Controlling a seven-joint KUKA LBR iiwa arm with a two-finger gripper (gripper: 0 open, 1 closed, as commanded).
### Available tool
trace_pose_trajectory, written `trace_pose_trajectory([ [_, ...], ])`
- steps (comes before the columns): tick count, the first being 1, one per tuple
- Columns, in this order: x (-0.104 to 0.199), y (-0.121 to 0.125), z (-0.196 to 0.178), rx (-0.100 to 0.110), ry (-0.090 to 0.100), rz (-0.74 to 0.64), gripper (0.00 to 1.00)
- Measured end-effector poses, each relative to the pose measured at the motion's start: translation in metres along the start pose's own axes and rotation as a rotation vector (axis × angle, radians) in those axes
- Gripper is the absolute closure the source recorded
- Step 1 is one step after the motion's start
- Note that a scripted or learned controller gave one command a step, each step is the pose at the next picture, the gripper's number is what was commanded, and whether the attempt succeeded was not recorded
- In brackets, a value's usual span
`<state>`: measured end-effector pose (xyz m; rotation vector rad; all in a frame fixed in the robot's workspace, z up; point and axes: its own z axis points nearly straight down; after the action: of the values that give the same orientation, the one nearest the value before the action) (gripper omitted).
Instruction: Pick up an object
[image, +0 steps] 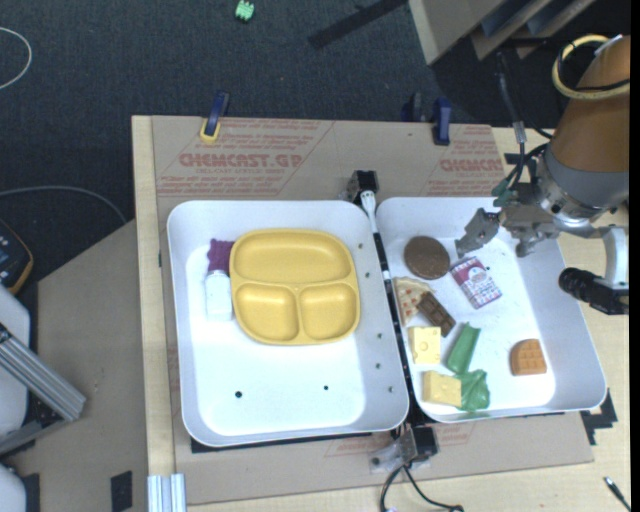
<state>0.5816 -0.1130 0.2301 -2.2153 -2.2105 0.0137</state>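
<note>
Small pink-and-white printed packet (477, 282) is judged the likeliest target, since it lies in the right-hand white bin (570, 330) nearest the gripper (500, 232) — just below and left of it, beside a round brown cookie-like disc (428, 257). Whether the fingers are open or shut cannot be told from this angle; nothing is seen held between them. The gripper is seen poised over the upper part of that bin, so the step in hand is judged to be the approach, with no grasp made yet. Other candidates are spread lower in the same bin: a dark brown chocolate-like bar (436, 312), a pale yellow cheese-like block (426, 345), a green leafy plastic piece (466, 365) and an orange-brown waffle-textured biscuit (528, 357). In the left-hand white bin (200, 400) a yellow divided plastic tray (295, 285) is seen, with a purple item (219, 254) and a white one (217, 295) at its left edge. For the next move, alignment above the packet would be called for, then a straight descent — the flat packet may slide or be missed.
</note>
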Motion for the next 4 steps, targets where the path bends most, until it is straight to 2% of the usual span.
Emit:
trace_pose_trajectory([
  [1, 0.0, 0.002, -0.007, -0.013, -0.002, -0.002, 0.0],
  [2, 0.01, -0.001, 0.046, -0.007, 0.0, -0.002, 0.0],
  [3, 0.001, -0.001, 0.095, -0.008, -0.001, -0.001, 0.0],
  [4, 0.001, 0.003, 0.141, -0.016, -0.001, -0.002, 0.0],
])
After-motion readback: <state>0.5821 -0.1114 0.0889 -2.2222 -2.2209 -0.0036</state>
